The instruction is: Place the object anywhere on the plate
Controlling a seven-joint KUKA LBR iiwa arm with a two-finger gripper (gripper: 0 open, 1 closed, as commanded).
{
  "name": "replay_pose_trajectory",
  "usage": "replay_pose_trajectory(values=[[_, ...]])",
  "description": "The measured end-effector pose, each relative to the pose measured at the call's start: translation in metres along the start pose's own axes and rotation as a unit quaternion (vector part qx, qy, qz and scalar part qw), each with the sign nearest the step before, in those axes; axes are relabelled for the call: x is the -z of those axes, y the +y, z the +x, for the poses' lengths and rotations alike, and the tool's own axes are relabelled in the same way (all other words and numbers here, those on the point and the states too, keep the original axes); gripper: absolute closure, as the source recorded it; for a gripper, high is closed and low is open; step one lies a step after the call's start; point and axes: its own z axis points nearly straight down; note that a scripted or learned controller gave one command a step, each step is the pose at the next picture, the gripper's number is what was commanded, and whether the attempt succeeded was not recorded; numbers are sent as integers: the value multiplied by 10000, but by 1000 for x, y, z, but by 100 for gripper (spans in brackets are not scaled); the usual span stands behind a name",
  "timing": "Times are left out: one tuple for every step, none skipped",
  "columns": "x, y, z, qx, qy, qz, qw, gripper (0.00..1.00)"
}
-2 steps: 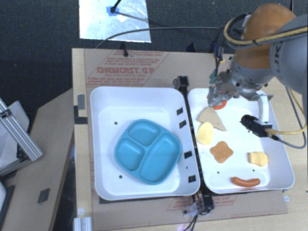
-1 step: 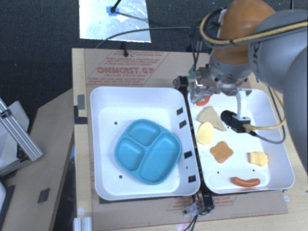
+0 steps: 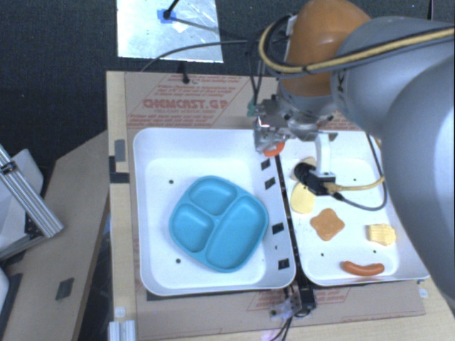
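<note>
1. Hanging over the far end of the black-marked divider between the two bins, the metal hand [image 3: 274, 135] sits at the end of the grey arm [image 3: 398, 84] with its orange band [image 3: 323, 30]. Its state, wide or narrow, cannot be told from this angle.
2. A small orange-red bit [image 3: 271, 148] shows at the hand's lower edge. Whether it is a gripped thing or part of the hand cannot be told.
3. The light blue plastic plate with three compartments [image 3: 219, 222] lies flat in the shallow white left bin [image 3: 153, 190], near the divider and turned at a slant.
4. The shallow white right bin [image 3: 355, 163] holds four toy food pieces, all well apart from the plate.
5. The pale yellow rounded piece [image 3: 303, 201] lies nearest the divider, touching a black part on a yellowish cable [image 3: 316, 181] that hangs from the arm.
6. The orange-brown toast-shaped piece [image 3: 327, 224] lies just beside the yellow one, toward the near side.
7. The yellow ridged wedge [image 3: 381, 234] sits near the bin's right wall.
8. The reddish-orange sausage [image 3: 362, 267] lies along the near wall.
9. Both bins rest on the brown board desk [image 3: 185, 105], which carries red printed lettering.
10. A silvery foil sheet [image 3: 153, 27] with a blue tape patch lies beyond the desk.
</note>
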Motion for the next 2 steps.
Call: replay_pose_trajectory(values=[[-12,10,53,0,2,-2,10000,100],[-12,10,50,-23,-6,-1,10000,0]])
